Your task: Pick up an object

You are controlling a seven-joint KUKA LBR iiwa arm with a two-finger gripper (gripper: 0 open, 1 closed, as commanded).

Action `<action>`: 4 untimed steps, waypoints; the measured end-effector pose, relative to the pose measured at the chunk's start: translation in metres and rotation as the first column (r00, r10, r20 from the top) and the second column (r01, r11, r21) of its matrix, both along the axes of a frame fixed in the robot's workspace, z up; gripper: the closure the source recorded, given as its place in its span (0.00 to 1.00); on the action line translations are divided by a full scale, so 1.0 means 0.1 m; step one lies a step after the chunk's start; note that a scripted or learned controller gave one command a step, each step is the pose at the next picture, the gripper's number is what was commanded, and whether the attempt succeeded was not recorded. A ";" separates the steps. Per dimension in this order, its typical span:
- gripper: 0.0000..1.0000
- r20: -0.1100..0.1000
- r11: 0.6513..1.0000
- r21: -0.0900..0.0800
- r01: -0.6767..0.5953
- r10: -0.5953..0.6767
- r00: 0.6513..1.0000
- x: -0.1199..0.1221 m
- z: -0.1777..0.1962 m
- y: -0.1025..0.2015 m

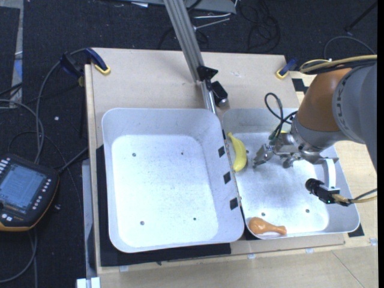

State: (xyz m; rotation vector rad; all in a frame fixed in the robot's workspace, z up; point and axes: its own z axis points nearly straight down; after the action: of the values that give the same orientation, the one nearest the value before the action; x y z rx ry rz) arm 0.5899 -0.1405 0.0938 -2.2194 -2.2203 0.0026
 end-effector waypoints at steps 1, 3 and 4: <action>1.00 0.003 1.000 0.000 0.000 0.000 1.000 0.01 0.12 0.00; 1.00 0.006 1.000 -0.001 0.000 0.000 1.000 -0.05 1.02 0.12; 1.00 0.007 1.000 -0.001 0.000 0.000 1.000 -0.04 1.54 0.12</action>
State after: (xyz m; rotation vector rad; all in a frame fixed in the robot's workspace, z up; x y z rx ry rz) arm 0.5858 -0.1284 0.2481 -2.2234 -2.2248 -0.0045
